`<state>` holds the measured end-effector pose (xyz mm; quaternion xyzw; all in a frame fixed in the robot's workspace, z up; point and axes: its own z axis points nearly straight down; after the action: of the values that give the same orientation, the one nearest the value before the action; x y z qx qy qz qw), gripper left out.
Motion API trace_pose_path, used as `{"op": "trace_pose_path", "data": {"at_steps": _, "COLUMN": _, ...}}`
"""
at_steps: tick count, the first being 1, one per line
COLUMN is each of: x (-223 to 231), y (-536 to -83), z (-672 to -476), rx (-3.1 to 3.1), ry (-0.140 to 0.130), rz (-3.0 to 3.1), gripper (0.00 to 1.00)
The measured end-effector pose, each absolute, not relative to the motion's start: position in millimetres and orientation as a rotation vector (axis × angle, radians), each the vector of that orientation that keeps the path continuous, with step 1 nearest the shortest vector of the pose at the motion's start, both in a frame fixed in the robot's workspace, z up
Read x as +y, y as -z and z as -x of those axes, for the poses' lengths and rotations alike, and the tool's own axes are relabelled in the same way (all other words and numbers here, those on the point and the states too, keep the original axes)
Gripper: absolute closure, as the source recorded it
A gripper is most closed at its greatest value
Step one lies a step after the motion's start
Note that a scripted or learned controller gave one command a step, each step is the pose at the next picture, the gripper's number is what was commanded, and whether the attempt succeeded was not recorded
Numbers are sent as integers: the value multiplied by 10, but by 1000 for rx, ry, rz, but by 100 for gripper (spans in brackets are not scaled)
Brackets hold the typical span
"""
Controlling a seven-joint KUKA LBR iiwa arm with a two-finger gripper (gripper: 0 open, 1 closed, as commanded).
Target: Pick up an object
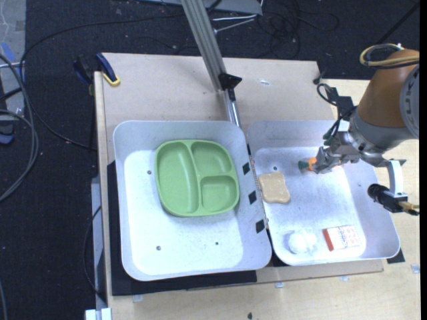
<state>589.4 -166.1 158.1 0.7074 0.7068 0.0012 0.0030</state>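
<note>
My gripper is low over the far part of the right bin, reaching in from the right. Right beside its left tip lies a small orange and green object, touching or nearly touching it; I cannot tell which. A tan flat piece like a slice of bread lies at the bin's left side. Near the front edge sit a white ball and a red and white box.
The left bin holds a green divided plate. A grey metal pole slants in from the top to the gap between the bins. The bins' shared edge carries small black clips.
</note>
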Motion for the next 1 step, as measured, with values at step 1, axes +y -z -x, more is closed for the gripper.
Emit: {"op": "trace_pose_path", "data": {"at_steps": 1, "x": -1559, "y": -2087, "z": -5918, "rx": 2221, "ry": -5, "rz": -2214, "gripper": 100}}
